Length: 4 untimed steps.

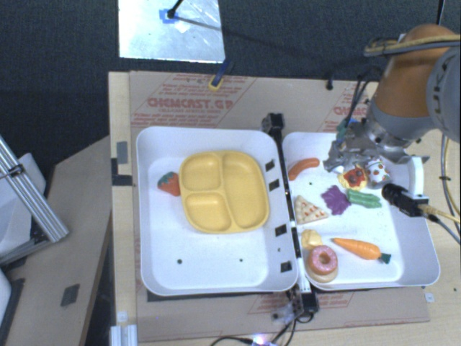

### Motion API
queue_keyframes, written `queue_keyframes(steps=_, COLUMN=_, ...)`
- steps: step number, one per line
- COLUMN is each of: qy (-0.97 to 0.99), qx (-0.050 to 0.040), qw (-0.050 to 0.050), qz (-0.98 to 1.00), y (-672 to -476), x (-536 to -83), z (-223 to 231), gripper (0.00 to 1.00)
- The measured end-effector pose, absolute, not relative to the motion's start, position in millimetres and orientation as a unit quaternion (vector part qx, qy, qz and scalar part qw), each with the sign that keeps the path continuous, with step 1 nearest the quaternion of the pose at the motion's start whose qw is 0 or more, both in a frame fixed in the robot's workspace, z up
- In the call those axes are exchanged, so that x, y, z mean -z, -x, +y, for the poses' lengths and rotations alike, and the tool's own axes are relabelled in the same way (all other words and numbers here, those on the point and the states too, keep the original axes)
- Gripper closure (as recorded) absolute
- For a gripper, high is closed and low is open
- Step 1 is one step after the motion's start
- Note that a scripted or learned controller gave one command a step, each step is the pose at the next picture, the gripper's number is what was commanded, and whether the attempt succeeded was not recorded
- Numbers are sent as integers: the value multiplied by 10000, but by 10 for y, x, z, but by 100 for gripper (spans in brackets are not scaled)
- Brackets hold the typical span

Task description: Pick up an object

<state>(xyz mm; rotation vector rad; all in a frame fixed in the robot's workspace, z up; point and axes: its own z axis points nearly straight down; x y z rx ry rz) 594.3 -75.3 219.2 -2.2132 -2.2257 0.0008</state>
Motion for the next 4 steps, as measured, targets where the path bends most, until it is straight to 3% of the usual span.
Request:
queue_keyframes(steps=2, qy=7043, qx=7, qw=8, qz=-7099, y=-5350, x=-2352, z=-130, gripper=100)
queue_keyframes(steps=3, qy=7067, qx=-5, qw=4, qz=-7076, y=-5379, x=-2140, z=-187, gripper=100)
queue_keyframes(steps=4, qy=7067, qx=12, qw=-8, qz=-7075, y=-5280, x=-2318, z=-190, gripper=100)
